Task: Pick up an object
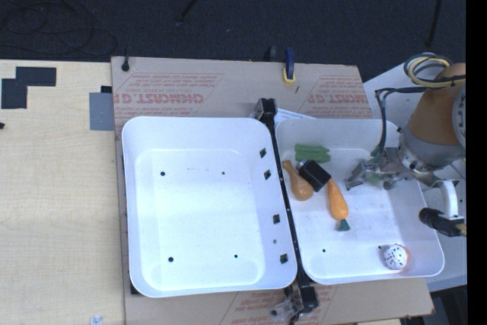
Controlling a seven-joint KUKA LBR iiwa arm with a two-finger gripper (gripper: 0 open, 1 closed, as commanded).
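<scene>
We are observing the grey two-finger gripper (356,180) hanging at the right of the frame over the right-hand shallow white bin (365,270), its fingers spread wide and holding nothing. We are noting an orange plastic carrot (337,201) lying just left of it, near the bin's centre.

In the right bin lie an orange carrot (337,202), a tan gourd (297,182), a black block (314,174) and a green piece (313,153).
</scene>
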